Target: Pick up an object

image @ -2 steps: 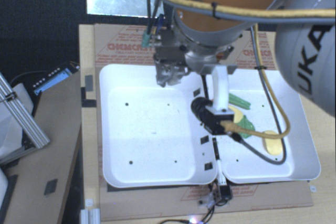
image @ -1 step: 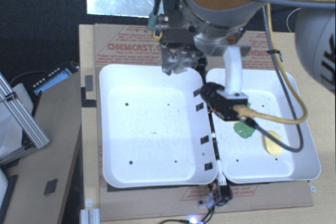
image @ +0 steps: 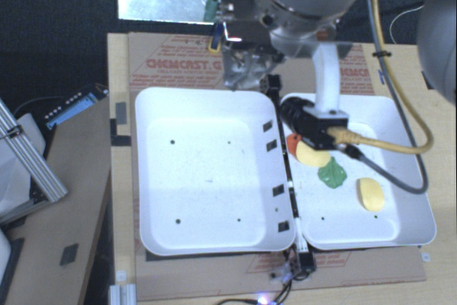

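Note:
Several small objects lie in the right bin (image: 407, 225): a red-orange piece (image: 292, 144) by the inner wall, a yellow piece (image: 311, 155) touching it, a green leafy piece (image: 332, 173) just below, and a pale yellow lump (image: 370, 194) further right. My gripper (image: 246, 73) hangs over the far edge of the left bin (image: 207, 175), near the divider and apart from all the objects. A white and black fitting (image: 319, 121) with a yellow cable reaches from the wrist down over the far-left part of the right bin and partly hides the objects there.
Both bins rest on a cardboard sheet (image: 171, 57). Black clips (image: 278, 189) run along the ridge between the bins. A yellow hose (image: 414, 132) and dark cable loop over the right bin. A metal frame (image: 28, 168) stands at the left.

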{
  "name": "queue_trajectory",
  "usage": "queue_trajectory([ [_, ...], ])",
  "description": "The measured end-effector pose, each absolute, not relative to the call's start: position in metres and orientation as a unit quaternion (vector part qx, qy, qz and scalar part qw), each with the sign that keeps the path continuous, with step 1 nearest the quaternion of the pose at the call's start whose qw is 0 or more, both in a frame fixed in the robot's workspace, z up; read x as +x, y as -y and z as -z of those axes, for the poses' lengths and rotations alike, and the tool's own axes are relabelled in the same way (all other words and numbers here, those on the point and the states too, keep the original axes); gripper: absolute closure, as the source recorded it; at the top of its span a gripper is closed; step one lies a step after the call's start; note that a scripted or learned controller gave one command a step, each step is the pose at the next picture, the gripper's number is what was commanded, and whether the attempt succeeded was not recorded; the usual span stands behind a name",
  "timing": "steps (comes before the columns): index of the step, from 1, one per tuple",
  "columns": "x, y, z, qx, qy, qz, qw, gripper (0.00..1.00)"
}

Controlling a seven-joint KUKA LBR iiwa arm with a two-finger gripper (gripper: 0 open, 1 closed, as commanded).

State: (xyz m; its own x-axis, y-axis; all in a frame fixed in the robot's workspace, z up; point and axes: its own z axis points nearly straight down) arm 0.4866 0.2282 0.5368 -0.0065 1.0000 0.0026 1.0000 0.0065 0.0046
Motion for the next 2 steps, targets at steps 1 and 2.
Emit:
queue_trajectory([
  [1, 0.487, -0.229, -0.547, 0.703, -0.711, -0.0027, 0.001, 1.00],
  [2, 0.487, -0.229, -0.558, 0.701, -0.713, -0.0037, 0.001, 1.00],
])
